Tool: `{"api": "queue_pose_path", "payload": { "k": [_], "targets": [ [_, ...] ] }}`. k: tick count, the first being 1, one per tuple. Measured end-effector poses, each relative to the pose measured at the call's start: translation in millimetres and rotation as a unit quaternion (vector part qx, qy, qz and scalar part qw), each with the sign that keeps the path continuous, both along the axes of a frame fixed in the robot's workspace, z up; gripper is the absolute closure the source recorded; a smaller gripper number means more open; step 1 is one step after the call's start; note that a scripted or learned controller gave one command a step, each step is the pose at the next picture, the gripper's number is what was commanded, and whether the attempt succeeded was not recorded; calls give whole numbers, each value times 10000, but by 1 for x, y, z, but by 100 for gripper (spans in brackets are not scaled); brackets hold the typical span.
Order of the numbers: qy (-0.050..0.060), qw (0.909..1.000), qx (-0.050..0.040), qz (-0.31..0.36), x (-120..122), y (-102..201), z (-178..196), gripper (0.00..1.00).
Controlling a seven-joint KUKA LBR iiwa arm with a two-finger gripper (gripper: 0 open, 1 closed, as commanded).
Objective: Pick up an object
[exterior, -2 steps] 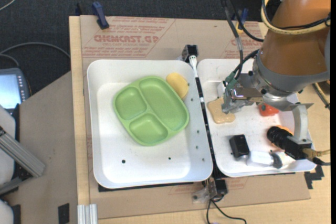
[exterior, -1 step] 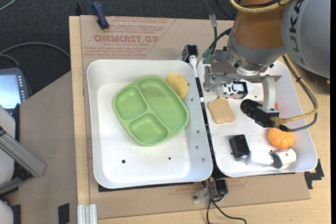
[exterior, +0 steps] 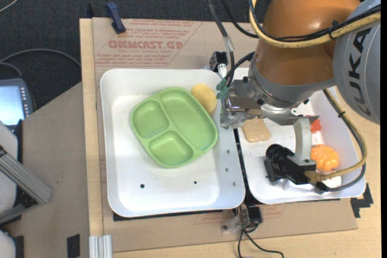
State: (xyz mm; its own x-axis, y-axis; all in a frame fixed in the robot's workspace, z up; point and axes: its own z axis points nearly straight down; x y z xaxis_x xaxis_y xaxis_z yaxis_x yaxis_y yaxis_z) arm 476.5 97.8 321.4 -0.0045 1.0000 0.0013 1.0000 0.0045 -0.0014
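1. Nearest the camera, the right bin (exterior: 275, 193) carries an orange lumpy toy (exterior: 325, 157), knobbly and rounded, lying close to its right wall.
2. A little further in, a tan slab (exterior: 255, 130), flat and squarish with a matte face, lies near that bin's left wall.
3. Over in the left bin (exterior: 175, 190), a green tray (exterior: 174, 127) lies flat and turned at an angle: smooth plastic, rounded corners, three shallow compartments.
4. Now the gripper (exterior: 233, 108): it hangs low over the seam where the two bins meet, just beside the tan slab's far edge. Open or closed? Cannot tell from here, and nothing can be seen held in it.
5. Just beyond the tray's far right corner sits a yellow piece (exterior: 204, 96), smooth and rounded, touching the tray's rim.
6. The arm (exterior: 302, 27) comes in from the right, its glossy orange band bulking over the right bin's far half, wrist pointing down.
7. Furthest out, a blue clamp (exterior: 115, 17) grips the brown board (exterior: 151, 39).
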Motion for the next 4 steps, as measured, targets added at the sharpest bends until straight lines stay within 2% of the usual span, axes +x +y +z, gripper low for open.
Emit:
{"api": "queue_pose_path", "payload": {
  "k": [1,2,3,4],
  "targets": [
    [-82,10000,14,-3,3,19,159,100],
    [16,10000,-4,-5,2,79,8,100],
    [-18,10000,-1,-12,3,127,46,100],
    [-87,10000,34,-9,3,126,223,100]
  ]
}}
